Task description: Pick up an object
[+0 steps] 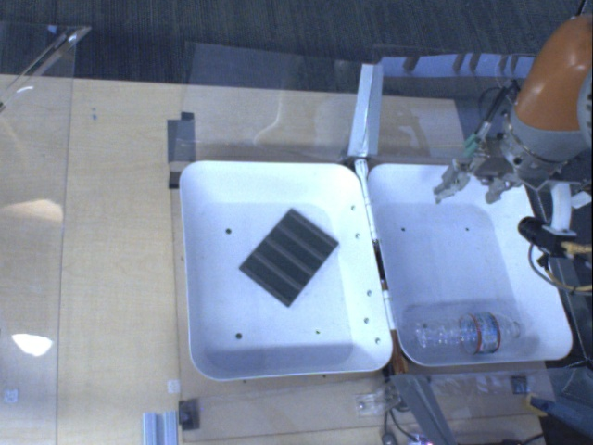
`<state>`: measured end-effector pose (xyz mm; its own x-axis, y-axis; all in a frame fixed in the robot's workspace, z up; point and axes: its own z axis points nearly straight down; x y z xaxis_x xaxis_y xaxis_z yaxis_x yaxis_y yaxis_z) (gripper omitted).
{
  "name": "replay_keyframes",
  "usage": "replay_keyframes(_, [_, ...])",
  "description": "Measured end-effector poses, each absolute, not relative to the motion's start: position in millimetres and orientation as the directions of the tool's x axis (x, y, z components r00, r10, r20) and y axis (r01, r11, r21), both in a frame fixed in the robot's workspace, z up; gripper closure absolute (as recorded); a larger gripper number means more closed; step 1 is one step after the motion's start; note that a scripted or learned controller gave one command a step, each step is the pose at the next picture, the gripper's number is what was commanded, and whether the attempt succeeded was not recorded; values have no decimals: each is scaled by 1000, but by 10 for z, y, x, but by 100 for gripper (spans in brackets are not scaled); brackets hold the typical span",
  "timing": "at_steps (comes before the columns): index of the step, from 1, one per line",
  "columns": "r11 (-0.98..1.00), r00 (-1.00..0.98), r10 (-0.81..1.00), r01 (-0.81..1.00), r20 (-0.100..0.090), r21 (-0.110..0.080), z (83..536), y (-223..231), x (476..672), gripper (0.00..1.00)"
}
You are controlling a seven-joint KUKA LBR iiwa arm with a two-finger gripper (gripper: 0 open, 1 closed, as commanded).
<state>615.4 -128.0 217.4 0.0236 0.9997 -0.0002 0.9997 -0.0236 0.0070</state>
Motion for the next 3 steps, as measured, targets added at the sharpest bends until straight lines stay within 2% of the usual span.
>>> replay_keyframes(1, [-57,57,998,998,1,2,1843,-390,5343,0])
replay_keyframes(2, [-99,99,995,995,0,6,2050,-1214,5586,0])
replay_keyframes(3, [-191,191,982,981,3,14,898,-891,5304,0])
